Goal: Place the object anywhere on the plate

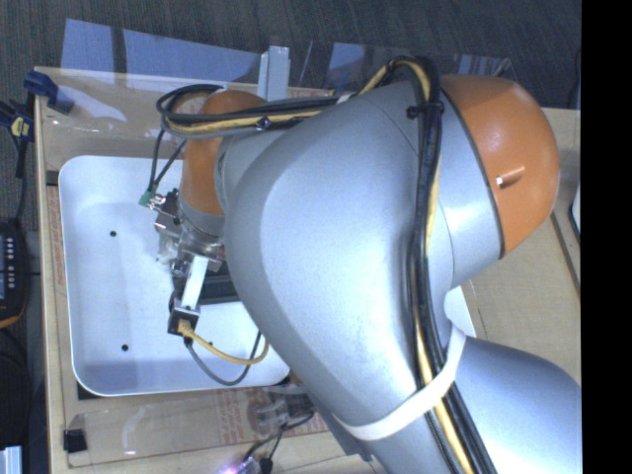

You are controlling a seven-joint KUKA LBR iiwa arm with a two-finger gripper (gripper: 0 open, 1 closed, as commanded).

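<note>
My gripper [171, 248] hangs over the right half of the left white bin [89, 265], just below the orange wrist band [202, 181]. The arm's big grey body [336, 265] reaches in from the right and covers the bin's right side and whatever lies under it. I cannot tell whether anything is held.
Two small dark dots [113, 233] mark the bare white floor of the left bin. The bin's rim [65, 265] runs close to the bench's left edge. A blue clamp [44, 89] sits at the bench's far left corner. A black device [8, 265] lies beyond the left edge.
</note>
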